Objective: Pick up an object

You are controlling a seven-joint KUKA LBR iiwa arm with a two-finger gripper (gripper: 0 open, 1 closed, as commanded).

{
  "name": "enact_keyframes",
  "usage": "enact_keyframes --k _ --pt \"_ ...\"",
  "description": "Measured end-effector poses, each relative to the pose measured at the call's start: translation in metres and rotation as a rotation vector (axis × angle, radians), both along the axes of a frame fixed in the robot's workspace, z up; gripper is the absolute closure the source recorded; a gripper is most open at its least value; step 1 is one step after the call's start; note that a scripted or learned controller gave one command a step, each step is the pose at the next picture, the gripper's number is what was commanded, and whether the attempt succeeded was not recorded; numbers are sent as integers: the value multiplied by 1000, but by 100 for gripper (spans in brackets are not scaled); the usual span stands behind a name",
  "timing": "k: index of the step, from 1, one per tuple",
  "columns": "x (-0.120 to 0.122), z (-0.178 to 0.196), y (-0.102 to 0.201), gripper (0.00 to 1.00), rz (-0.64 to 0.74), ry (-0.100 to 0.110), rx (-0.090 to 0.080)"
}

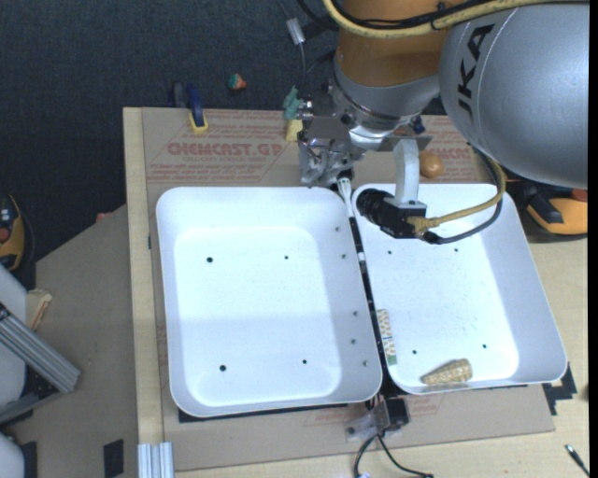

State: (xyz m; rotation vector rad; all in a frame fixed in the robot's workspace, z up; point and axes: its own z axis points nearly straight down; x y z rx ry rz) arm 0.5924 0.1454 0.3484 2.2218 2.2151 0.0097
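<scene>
One tan ridged object

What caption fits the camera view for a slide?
Robot arm poised over the far edge of two white bins, gripper near the divider; a tan cone-shaped object lies in the right bin.

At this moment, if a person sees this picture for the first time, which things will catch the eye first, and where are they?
The big grey arm with its orange band dominates the top right, its pincer hanging over the far edge where the two white bins meet. Next comes a small tan, cone-like object lying alone near the front edge of the right bin. A little orange ball sits on the board behind that bin.
</scene>
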Motion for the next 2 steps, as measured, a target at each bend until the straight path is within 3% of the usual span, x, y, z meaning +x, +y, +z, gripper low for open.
enact_keyframes --k 1,2 --pt "-14 -59 20 100 5 16 -2" --pt "18 -122 81 100 8 11 -1"
